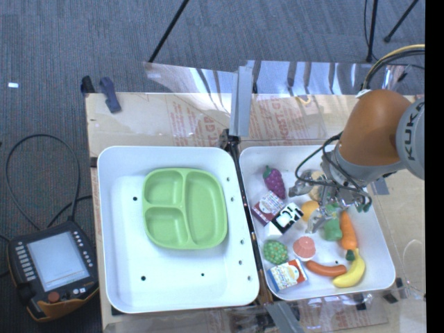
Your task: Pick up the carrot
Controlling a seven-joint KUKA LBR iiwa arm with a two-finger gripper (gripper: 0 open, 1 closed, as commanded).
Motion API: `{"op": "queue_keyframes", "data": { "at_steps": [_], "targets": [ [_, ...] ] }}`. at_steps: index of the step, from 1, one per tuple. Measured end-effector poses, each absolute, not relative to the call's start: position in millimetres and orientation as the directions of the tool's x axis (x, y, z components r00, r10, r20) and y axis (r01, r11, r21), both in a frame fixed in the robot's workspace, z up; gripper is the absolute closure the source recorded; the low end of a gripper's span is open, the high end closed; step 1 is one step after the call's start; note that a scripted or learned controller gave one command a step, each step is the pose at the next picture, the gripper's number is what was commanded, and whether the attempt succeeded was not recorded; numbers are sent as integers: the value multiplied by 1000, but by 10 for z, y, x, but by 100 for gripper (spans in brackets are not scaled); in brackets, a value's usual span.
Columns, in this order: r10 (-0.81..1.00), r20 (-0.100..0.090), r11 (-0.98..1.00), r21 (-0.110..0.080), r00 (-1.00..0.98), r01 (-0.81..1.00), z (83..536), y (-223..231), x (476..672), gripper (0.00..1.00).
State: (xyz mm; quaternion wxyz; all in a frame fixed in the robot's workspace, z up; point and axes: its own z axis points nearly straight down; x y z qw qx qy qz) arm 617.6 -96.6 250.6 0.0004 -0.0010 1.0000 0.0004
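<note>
The carrot (349, 234) is orange with a green leafy top (332, 230). It lies in the right white bin (383, 245), near that bin's right side and pointing toward the front. My gripper (325, 212) hangs just up and left of the carrot's green top, below the arm's orange wrist band (371, 127). It stands over a yellow item (310, 206), and nothing can be seen held in it.
Around the carrot lie a banana (351, 272), a red sausage (325, 268), a pink round piece (304, 247), a green ball (275, 251), a black-and-white carton (288, 217), a red packet (268, 206) and purple grapes (274, 181). The left bin (118, 255) holds a green divided plate (185, 208).
</note>
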Motion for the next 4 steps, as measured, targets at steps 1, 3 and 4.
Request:
{"op": "queue_keyframes", "data": {
  "at_steps": [1,3,4],
  "targets": [
    [-152,-1,988,2,-988,-152,1010,-1542,6061,0],
    [-16,-9,1000,-2,-1000,-16,927,-1068,5835,0],
    [7,-2,1000,1,-1000,7,879,-1973,5786,100]
  ]
}}
